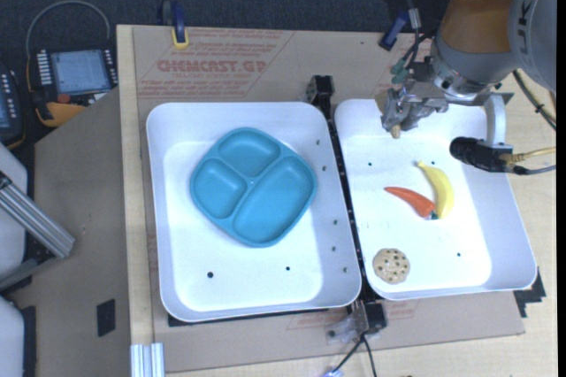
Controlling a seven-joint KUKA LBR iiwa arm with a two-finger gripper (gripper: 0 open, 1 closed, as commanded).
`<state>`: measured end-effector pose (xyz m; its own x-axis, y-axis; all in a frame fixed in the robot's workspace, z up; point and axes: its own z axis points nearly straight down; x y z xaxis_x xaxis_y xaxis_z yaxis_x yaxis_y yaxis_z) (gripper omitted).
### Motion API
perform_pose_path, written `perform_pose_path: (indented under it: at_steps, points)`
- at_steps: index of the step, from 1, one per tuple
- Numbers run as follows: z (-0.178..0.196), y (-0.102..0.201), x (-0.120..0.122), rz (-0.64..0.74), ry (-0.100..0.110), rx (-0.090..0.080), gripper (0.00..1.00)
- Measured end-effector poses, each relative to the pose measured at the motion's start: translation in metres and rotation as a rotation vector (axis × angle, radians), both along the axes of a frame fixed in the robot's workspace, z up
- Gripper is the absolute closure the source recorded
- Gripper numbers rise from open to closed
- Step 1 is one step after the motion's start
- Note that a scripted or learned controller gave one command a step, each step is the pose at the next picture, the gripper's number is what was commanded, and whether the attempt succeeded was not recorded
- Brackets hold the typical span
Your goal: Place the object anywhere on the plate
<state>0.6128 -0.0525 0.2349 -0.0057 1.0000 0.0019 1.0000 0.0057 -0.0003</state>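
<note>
A blue plate point(254, 186) with three compartments lies in the left bin point(177, 278). In the right bin point(495, 265) lie a yellow banana point(439, 188), an orange-red pepper or carrot point(410, 199) touching it on the left, and a round cookie point(391, 265) near the front. My gripper point(397, 124) hangs over the back left part of the right bin, above and behind the banana, well apart from all three objects. I see nothing between its fingers.
A black clamp point(320, 89) sits at the back between the bins. A black cylinder with a cable point(482, 153) juts over the right bin's right side. A small screen device point(78, 72) lies off the bench at the left.
</note>
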Motion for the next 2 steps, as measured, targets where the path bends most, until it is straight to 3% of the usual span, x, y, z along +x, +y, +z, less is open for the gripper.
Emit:
perform_pose_path:
  at_steps: [2]
  points:
    - [-0.004, 0.111, 0.003, 0.001, -0.003, 0.000, 1.00]
